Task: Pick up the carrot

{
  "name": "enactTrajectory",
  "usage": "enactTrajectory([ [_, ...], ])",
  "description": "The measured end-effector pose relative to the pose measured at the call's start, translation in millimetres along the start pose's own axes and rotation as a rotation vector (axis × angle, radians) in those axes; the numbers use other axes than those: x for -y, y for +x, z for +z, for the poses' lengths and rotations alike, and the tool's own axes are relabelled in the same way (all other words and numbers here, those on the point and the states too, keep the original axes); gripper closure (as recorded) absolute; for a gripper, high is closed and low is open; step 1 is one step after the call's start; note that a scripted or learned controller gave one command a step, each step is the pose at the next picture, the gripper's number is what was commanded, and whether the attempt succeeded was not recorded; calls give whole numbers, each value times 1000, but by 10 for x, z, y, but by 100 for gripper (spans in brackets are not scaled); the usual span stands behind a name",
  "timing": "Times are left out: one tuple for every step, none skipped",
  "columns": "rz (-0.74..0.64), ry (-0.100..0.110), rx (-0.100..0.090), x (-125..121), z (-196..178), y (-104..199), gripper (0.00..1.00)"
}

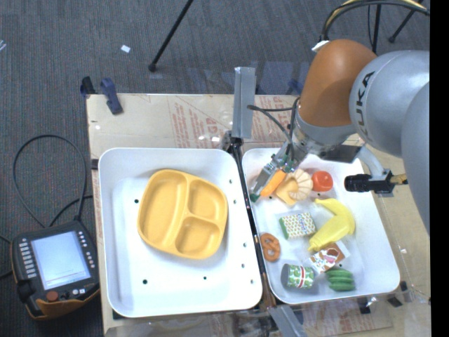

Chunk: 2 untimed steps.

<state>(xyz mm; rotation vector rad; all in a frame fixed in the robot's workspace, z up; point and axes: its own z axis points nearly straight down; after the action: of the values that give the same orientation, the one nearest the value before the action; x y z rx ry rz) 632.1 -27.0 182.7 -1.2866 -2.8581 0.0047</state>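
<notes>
The carrot (276,182) is small and orange with a green top, and it sits at the upper left of the right bin (384,248). My gripper (267,180) reaches down from the orange-banded wrist (337,83) and its grey fingers (260,185) flank the carrot, which lies slanted between them. The gripper looks shut on the carrot, just above the bin floor near the divider between the bins.
Close to the carrot lie a cream shell-shaped toy (302,187), a red tomato (322,180), a banana (334,227), a green-white box (297,224), a pretzel (270,245), a can (299,276) and a green vegetable (340,279). A yellow divided plate (184,213) lies in the left bin (112,188).
</notes>
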Motion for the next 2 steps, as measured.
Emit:
enactTrajectory([
  [29, 6, -5, 534, 849, -363, 0],
  [386, -4, 2, 395, 973, -426, 0],
])
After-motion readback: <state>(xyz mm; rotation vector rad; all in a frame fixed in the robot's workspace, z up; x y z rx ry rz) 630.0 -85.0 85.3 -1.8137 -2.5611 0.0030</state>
